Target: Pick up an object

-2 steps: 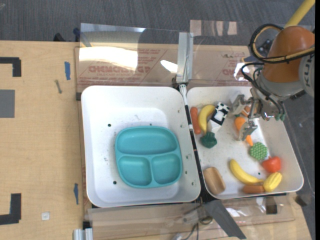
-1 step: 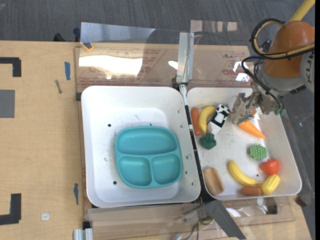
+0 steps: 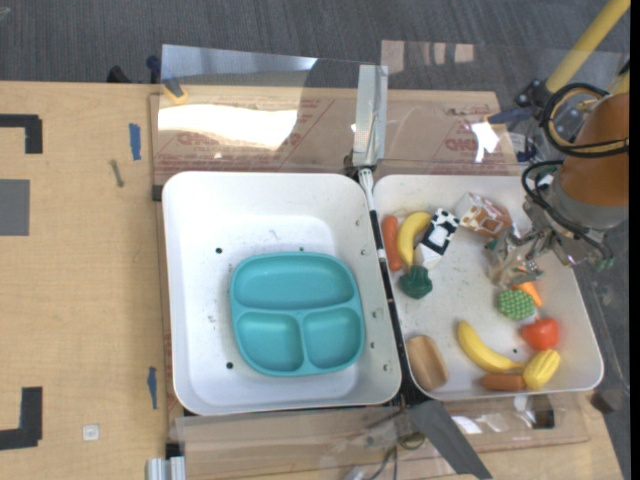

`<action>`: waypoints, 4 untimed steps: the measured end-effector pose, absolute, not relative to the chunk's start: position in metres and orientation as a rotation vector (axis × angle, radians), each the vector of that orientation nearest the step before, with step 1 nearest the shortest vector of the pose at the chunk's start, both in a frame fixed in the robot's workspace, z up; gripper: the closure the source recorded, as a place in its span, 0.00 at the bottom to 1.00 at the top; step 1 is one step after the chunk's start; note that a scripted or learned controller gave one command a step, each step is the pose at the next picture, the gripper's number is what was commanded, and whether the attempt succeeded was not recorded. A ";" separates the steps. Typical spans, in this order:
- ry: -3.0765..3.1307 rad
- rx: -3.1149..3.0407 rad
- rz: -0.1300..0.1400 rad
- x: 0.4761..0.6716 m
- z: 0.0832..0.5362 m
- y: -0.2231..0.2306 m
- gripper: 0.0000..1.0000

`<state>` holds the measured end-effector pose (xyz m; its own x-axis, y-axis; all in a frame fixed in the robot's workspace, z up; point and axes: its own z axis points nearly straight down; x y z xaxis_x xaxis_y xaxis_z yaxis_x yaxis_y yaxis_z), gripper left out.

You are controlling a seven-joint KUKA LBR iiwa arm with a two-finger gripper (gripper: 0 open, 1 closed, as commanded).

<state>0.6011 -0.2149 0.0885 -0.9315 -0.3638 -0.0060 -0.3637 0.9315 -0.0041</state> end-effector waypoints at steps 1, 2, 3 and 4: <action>3.123 -0.058 -0.002 0.628 0.208 -0.145 1.00; 3.040 -0.739 -0.005 0.647 0.112 -0.149 1.00; 3.044 -0.740 -0.002 0.646 0.109 -0.149 0.00; 3.097 -0.487 -0.001 0.607 0.088 -0.191 0.00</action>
<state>0.6074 -0.1910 0.0883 -0.9518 -0.3067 -0.0068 -0.3067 0.9518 -0.0020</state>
